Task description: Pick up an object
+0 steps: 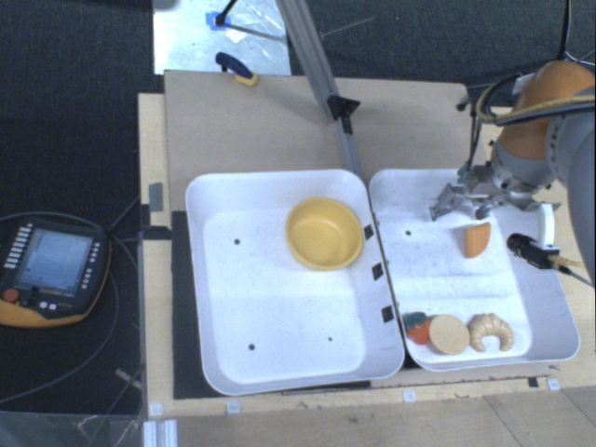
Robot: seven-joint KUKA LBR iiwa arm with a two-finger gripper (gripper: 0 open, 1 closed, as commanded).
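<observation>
While the pincer hangs spread and bare above the right bin, nothing is lifted; the wedge lies just beside it.

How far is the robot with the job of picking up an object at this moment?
Nothing looks picked up yet. The gripper is low over the far part of the right bin, and no object shows between its fingers. The orange wedge lies just beside it in the bin; the round slice and the croissant lie at the near edge. Grasping and lifting are left.
</observation>
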